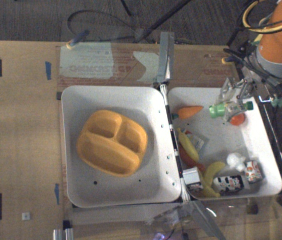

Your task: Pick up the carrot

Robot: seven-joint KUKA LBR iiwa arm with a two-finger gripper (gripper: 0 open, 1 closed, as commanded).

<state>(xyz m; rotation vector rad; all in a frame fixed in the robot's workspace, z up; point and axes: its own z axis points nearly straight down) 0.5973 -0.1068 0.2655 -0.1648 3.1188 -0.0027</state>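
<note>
The carrot (190,111) is small and orange, and lies on its side near the back left corner of the right bin (267,149). My gripper (237,98) hangs over the back of that bin, about a hand's width to the right of the carrot. Directly under it lie a green bottle (220,109) and a red round item (237,119). The gripper is apart from the carrot, and nothing of the carrot is hidden.
An orange compartment plate (112,141) sits in the left bin (75,179). The right bin also holds a yellow corn-like piece (188,145), a banana (212,174), a milk carton (228,184), a small can (252,171) and a white lump (235,160).
</note>
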